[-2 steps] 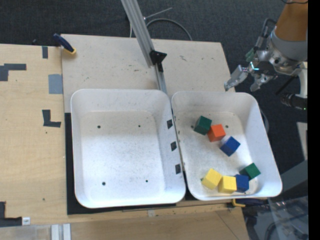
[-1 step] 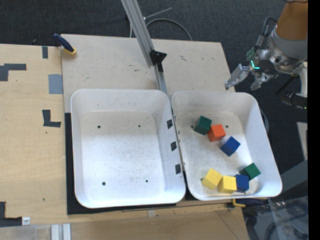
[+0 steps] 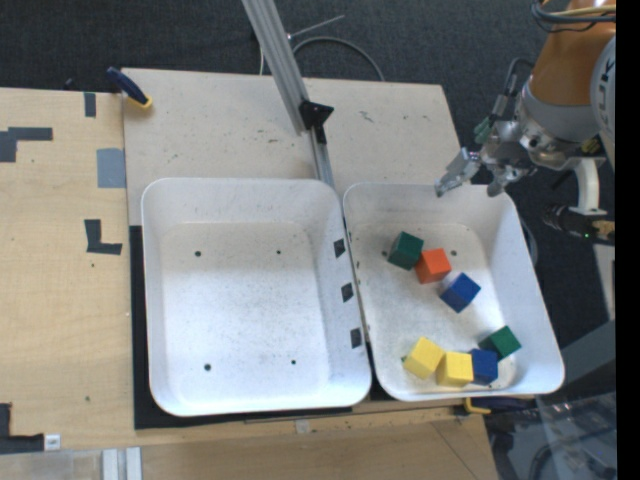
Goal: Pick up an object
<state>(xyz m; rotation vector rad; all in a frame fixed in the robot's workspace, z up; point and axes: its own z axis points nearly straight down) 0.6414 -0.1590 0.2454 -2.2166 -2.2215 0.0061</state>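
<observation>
From the overhead camera view we see the gripper [image 3: 468, 176] poised above the far rim of the right bin [image 3: 528, 268], its fingers slightly spread with nothing between them. The blocks lie nearer the camera than the gripper — the closest, a green cube [image 3: 405, 251] touching an orange cube [image 3: 434, 265], sits down and left of the fingertips. We judge the reach must descend that way.

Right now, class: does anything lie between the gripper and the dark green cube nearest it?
Nothing visible does. The gripper hangs over the right bin's far rim; bare bin floor separates it from the dark green cube.
</observation>
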